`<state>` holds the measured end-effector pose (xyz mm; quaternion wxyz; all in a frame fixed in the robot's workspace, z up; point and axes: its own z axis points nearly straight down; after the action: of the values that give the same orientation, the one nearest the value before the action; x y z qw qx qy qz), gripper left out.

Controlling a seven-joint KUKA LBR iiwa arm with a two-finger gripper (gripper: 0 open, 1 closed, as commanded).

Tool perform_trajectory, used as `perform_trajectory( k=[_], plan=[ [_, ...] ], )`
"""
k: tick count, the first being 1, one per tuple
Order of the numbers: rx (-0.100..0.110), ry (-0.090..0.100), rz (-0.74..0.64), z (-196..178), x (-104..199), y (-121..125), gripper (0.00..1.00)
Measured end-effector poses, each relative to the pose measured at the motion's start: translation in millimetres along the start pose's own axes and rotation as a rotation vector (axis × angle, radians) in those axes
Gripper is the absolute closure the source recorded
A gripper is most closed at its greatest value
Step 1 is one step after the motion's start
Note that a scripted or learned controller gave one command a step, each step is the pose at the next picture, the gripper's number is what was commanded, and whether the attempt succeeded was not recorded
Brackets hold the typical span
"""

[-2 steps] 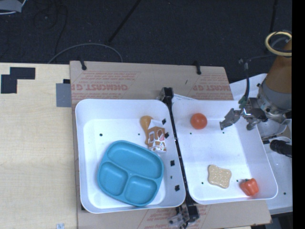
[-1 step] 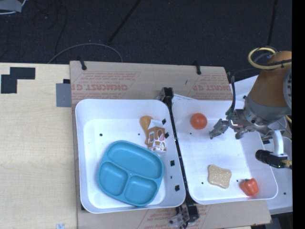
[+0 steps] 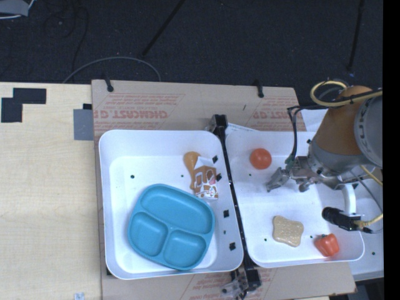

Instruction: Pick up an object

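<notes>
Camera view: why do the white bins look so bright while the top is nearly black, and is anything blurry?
In the camera view, light falls evenly on the left bin and right bin, with soft shadows only; the dark floor behind soaks it up. The blue divided plate looks matte, without glare. The gripper is soft and low in detail.

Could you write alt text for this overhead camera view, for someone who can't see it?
A grey robot arm's gripper hovers in the right white bin, between a red ball and a tan slice of toast, with a red pepper nearby. The left white bin holds a blue divided plate and a small brown-and-white toy.
</notes>
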<state>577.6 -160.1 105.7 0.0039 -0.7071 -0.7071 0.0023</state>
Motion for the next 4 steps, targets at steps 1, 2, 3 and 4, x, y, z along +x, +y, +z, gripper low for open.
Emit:
perform_trajectory(
  k=[1,2,3,4],
  plan=[
    [-0.004,-0.001,0.001,19.4,1.0,-0.3,0.00],
    [-0.004,-0.001,0.004,8.1,0.3,-0.2,1.00],
    [-0.010,-0.003,0.005,-36.7,-6.3,3.3,1.00],
    [-0.013,-0.003,-0.001,-99.7,-3.8,0.7,1.00]
  ],
)
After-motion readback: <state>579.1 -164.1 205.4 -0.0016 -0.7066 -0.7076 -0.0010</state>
